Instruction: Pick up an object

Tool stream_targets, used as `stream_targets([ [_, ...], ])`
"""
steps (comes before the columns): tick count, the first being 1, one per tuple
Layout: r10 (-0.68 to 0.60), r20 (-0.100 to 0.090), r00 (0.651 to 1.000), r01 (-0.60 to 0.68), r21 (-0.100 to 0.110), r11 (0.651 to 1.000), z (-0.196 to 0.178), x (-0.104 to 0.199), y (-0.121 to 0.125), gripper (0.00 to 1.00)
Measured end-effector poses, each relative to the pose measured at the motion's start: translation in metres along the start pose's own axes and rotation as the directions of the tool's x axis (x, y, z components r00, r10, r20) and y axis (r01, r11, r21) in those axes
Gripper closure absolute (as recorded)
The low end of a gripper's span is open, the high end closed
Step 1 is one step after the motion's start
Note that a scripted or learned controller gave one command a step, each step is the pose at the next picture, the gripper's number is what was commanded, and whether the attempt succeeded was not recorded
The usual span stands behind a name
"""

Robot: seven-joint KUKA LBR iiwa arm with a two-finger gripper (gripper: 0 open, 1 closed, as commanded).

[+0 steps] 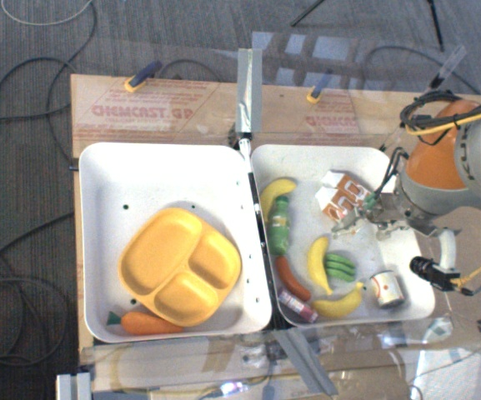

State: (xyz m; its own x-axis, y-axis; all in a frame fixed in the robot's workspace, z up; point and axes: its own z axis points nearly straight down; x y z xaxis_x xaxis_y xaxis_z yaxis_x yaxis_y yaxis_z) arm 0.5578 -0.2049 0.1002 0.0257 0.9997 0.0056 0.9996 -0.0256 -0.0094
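Reaching in from the counter's right edge, arm (444,161) w/ orange band sits over the right bin (303,158), wrist low near that bin's right wall. Jaws (372,213) hang just beside a small white-and-orange carton (342,197) in the bin's back half; can't tell if they're spread or pressed together, too small and cluttered, and nothing seen pinched between them.

Right bin contents: yellow banana (275,191) at back-left, green bottle (279,226) just in front of it along the left wall, red sausage-like item (293,277) toward front-left, 2nd banana (317,262) mid-bin touching a green ridged item (339,266), 3rd banana (338,303) along the front wall, small white can (387,287) lying on its side near front-right corner.

Left bin (98,182): yellow compartment tray (180,262) tilted, centre-front; orange carrot (148,324) at the front wall, touching tray's edge.

Two yellow clamps (142,77) on the counter's back edge.
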Motion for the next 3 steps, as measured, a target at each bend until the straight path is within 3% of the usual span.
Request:
stream_targets([
  [1,-0.001,-0.002,1.0,0.001,0.005,1.0,-0.005,0.001,0.0,1.0],
  [2,-0.001,-0.002,1.0,0.001,0.006,1.0,-0.005,0.001,0.0,0.0],
  [3,-0.078,0.01,0.997,0.078,0.017,0.997,0.012,0.03,0.062,0.0],
])
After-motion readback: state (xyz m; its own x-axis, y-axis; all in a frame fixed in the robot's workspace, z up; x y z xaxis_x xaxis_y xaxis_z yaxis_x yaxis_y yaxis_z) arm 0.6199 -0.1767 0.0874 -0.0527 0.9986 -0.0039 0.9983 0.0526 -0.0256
